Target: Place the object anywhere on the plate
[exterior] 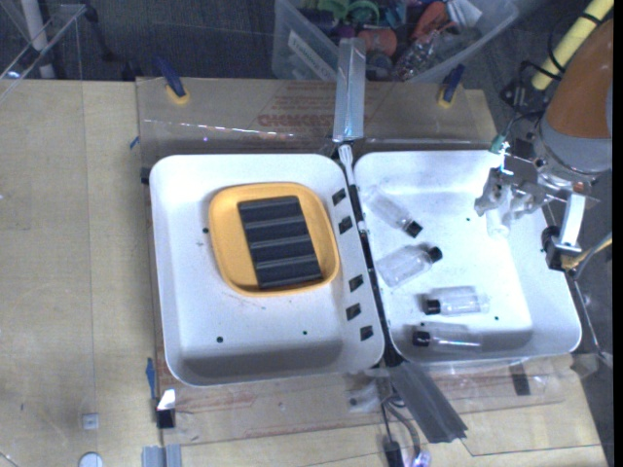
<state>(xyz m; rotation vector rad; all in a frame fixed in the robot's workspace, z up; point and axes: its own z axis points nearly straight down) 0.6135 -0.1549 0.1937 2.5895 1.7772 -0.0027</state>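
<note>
pincer [501, 205]: seen at the right bin's upper right corner, hanging off the grey arm with the orange band. nothing is seen between the fingers; whether they're apart or together can't really be told from this angle, it's all a bit of a blur there.

right bin [545, 305]: shallow, white, four small clear bottles with black caps are scattered in its left half.

top bottle [397, 213]: laid on its side, cap pointed down-right, nearest to the pincer but well apart from it.

second bottle [407, 263]: laid just below the top one, cap pointed up-right.

third bottle [452, 303]: laid roughly level, cap to the left.

bottom bottle [443, 338]: thinner looking, pressed near the bin's front wall, cap to the left.

left bin [175, 290]: the plate is carried in here, nothing else of note.

plate [226, 246]: yellow-orange, rounded square, sat in the middle of the left bin. a black ribbed block [280, 242] is laid on it, covering most of the centre.

divider [355, 251]: the two bins are butted together here, with black tabs dotted along the seam.

behind the bench: a clear tub of coloured toys [389, 13] is parked at the top.
</note>
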